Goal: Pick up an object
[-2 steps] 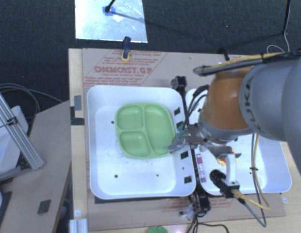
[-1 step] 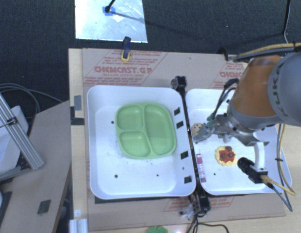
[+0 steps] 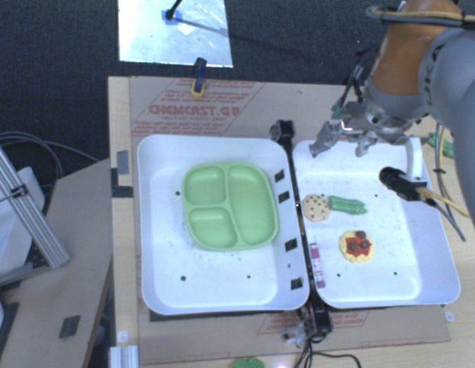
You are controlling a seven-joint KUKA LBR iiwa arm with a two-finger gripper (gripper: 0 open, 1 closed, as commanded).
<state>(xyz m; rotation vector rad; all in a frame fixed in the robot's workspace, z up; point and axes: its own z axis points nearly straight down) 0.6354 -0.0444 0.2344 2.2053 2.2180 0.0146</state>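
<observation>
Tool [image 3: 343, 138] open, nothing between fingers, hovering over far edge of right bin [image 3: 433, 282]. Cookie [image 3: 316, 206], green bean [image 3: 346, 204], pizza [image 3: 356, 246] lie nearer camera; bean's long axis runs left-right

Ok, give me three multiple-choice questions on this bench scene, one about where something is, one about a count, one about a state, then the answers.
1. Where does the green divided plate lie?
A. left bin
B. right bin
C. on the cardboard outside the bins

2. How many compartments does that plate have?
A. two
B. three
C. five

3. What is the gripper doing?
A. holding the cookie
B. holding the plate
C. holding nothing, above the right bin's far edge

Answers:
1. A, it sits inside the left bin.
2. B, two on top and one below.
3. C, the cookie lies loose in the right bin.
</observation>
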